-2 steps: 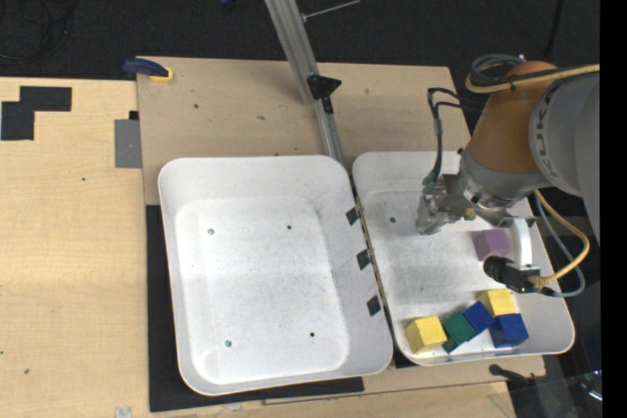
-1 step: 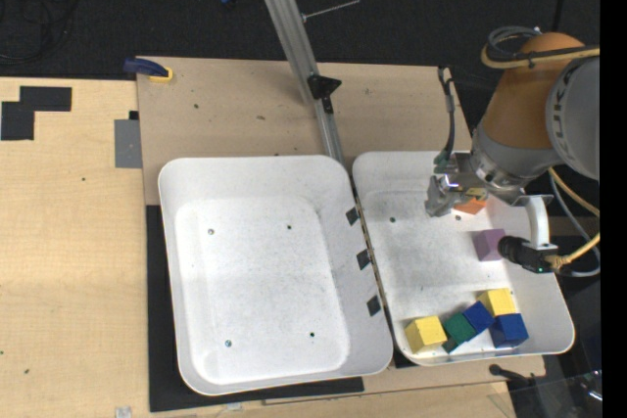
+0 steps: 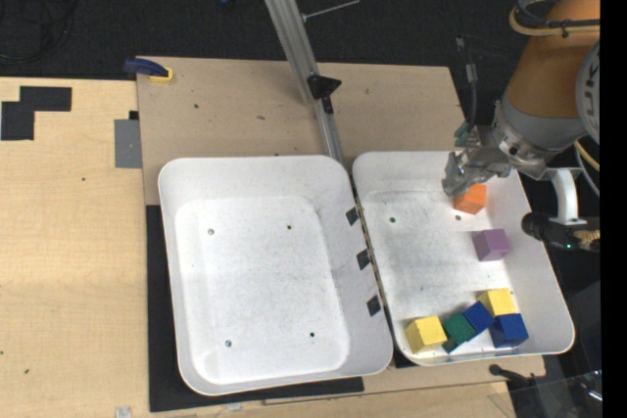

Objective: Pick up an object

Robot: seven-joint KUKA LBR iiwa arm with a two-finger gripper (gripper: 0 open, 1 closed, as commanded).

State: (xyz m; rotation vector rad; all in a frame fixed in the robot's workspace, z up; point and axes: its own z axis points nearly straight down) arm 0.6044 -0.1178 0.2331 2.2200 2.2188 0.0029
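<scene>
The gripper (image 3: 462, 183) is seen over the far part of the right bin (image 3: 421, 240), but its fingers are lost in dark metal, so their state cannot be told. An orange block (image 3: 473, 200) is partly covered by it (whether it is touched cannot be told). A purple cube (image 3: 491, 244) sits near the right rim. At the near right corner, 2 yellow blocks (image 3: 425, 332), 2 blue blocks (image 3: 508, 330) and 1 green block (image 3: 458, 328) are clustered. The left bin (image 3: 196, 181) is smooth white plastic.
</scene>
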